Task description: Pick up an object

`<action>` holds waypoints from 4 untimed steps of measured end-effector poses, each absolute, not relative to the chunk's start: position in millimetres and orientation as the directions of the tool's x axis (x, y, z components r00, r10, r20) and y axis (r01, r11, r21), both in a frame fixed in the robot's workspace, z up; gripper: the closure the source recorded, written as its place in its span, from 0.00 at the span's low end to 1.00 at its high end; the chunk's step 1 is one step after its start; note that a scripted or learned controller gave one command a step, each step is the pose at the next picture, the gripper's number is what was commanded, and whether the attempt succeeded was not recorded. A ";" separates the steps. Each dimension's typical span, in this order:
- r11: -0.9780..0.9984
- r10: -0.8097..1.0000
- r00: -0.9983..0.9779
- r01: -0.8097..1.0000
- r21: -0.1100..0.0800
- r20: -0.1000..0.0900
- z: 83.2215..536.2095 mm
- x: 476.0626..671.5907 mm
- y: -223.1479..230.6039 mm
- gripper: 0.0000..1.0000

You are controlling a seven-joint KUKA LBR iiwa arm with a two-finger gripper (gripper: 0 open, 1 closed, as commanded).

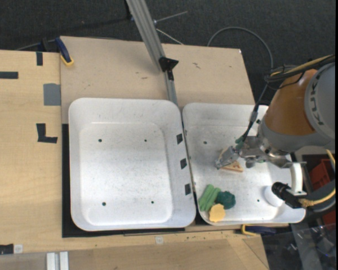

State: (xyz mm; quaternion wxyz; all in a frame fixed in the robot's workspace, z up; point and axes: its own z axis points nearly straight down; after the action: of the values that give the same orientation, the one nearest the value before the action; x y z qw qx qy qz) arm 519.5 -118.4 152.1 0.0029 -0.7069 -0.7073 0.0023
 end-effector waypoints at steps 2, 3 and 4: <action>0.000 1.000 0.000 1.000 -0.001 0.000 89.4 509.5 -111.7 0.00; 0.001 1.000 -0.001 1.000 -0.003 0.001 99.3 509.3 -111.1 1.00; 0.002 1.000 -0.002 1.000 0.003 0.000 148.2 518.9 -105.8 1.00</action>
State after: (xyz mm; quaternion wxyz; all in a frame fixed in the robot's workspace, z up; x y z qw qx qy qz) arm 518.9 -105.8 148.2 -0.0012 -0.7063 -0.7079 -0.0009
